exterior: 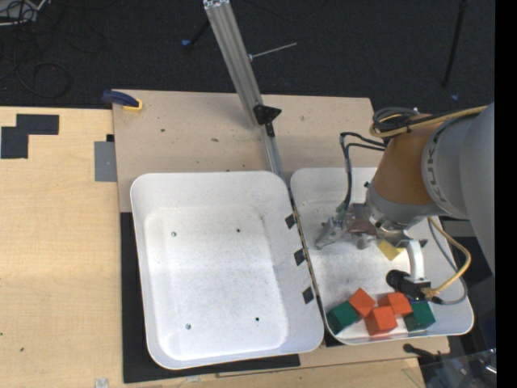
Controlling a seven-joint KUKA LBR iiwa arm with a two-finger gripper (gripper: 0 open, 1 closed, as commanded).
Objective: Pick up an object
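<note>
In the right bin (pixel 323 186), several blocks cluster at the near edge: a green block (pixel 343 316), an orange block (pixel 362 301), another orange block (pixel 382 321), a red-orange block (pixel 399 304) and a second green block (pixel 420 316). A yellow piece (pixel 390 250) lies partly under the arm's wrist. My gripper (pixel 329 234) hangs low over the middle-left of the right bin, pointing toward the divide between the bins. It is well apart from the block cluster, and I see nothing in it.
The left bin (pixel 153 196) sits beside the right one, with black clips (pixel 300 257) along the shared edge. A slanted aluminium bar (pixel 241 67) rises behind the bins. The arm's cables (pixel 436 285) loop over the right bin's right side.
</note>
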